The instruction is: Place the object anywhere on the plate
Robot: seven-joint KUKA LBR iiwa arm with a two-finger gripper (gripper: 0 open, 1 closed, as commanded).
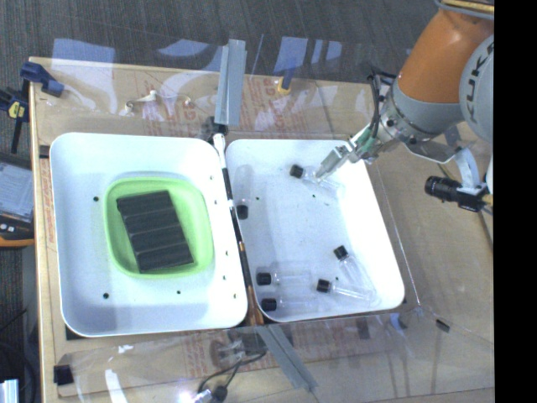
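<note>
My arm (440, 65) reaches in from three o'clock, its orange band bulging at the two o'clock corner of the view, the grey wrist below it tilting down and toward nine o'clock. My gripper (329, 164) hangs over the one o'clock part of the right bin (382, 217), its slim fingers slanting down toward the bin floor. Their ends blend into the white plastic and into a clear tube lying there, so I cannot tell how they are set or whether anything sits between them.

The objects are clear vials with black caps, and their glass bodies are very hard to make out against the white. One black cap (296, 171) lies just at nine o'clock of my gripper tip. Another vial (342, 257) rests toward the bin's four o'clock side, one more (331, 288) near five o'clock, and two caps (266, 290) sit close together at the seven o'clock corner. A small black piece (242, 211) sits at the bin's nine o'clock rim.

The green plate (115, 225) lies in the middle of the left bin (75, 292), well apart from my gripper, with a dark ribbed slab (155, 229) on it. My arm's upper part is cut off at the frame's edge.
</note>
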